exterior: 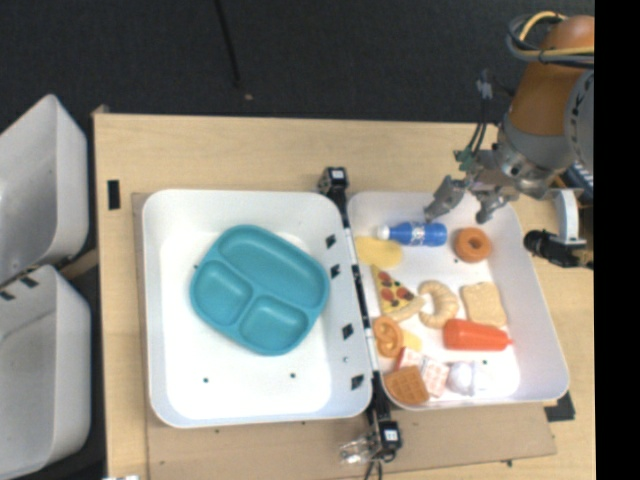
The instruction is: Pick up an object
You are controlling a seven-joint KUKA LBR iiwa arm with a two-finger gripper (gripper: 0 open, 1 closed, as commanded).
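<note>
The setting is a robotics test lab, not a home or kitchen. A plain plywood bench stands on a dark floor and carries two shallow white bins: the left bin and the right bin, joined by black clips along their shared edge. An industrial arm, grey with an orange band and exposed cabling, reaches in from the right. The right bin contains toy food items, plastic replicas rather than real food. A teal divided tray lies in the left bin.
</note>
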